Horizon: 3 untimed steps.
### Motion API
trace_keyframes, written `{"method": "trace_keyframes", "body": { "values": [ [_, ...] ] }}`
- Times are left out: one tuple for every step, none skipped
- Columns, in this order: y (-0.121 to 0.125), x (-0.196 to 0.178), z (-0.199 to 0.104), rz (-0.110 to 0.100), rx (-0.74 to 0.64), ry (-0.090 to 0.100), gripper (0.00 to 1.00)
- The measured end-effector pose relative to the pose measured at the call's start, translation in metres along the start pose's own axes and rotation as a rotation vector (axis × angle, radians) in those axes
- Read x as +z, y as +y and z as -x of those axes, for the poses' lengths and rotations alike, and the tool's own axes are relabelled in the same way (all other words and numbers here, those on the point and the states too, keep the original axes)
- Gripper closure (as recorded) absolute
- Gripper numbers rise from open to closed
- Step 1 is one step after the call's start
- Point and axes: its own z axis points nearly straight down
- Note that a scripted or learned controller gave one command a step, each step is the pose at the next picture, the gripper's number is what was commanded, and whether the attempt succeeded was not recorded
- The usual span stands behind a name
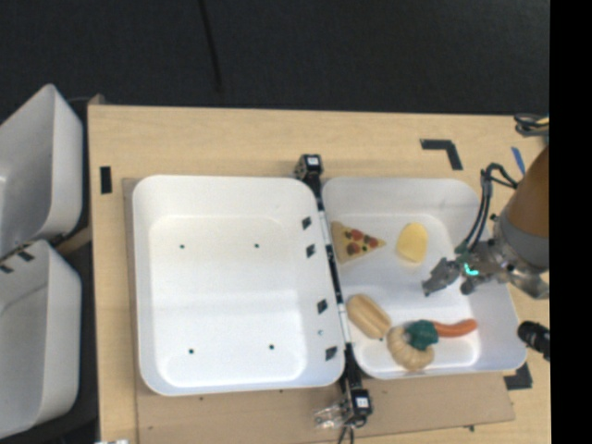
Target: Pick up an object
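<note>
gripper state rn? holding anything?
Gripper: in the right bin, fingers spread open with nothing between them, close beside the yellow piece.

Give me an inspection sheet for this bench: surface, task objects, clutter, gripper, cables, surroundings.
Surface: light wooden bench bearing a left bin and a right bin, both white, side by side.
Job's things: all in the right bin: pizza slice, yellow piece, bread roll, orange carrot with green top, tan piece.
Clutter: nothing seen.
Gripper: gripper over the right bin's right side, between the yellow piece and the carrot; nothing between its fingers.
Cables: black cables looping at the wrist.
Surroundings: dark floor; white shapes at left.
</note>
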Motion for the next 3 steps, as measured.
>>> {"method": "trace_keyframes", "body": {
  "values": [
    [-0.008,0.08,0.004,-0.005,0.0,0.001,0.0],
    [0.076,0.08,0.046,0.006,-0.005,-0.004,0.0],
    [0.038,0.082,-0.055,-0.005,-0.008,0.004,0.0]
  ]
}}
